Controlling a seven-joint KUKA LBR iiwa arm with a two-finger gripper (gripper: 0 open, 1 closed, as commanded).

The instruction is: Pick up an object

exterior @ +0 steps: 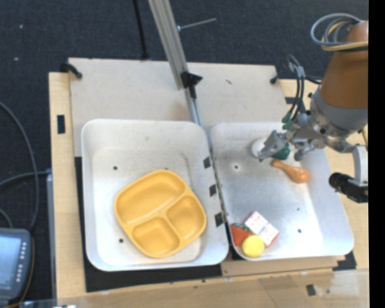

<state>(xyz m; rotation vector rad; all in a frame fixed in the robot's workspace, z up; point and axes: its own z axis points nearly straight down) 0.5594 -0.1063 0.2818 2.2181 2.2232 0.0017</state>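
My gripper hangs over the upper middle of the right bin, with something small and green at its tip. An orange drumstick-shaped toy lies just right of and below the gripper, apart from it. In the bin's near left corner sit a white box with red marks, a yellow ball and a red piece pressed together.
The left bin holds a yellow three-compartment plate. A slanted aluminium post rises behind the bins. Cables and a black bracket crowd the right bin's right side.
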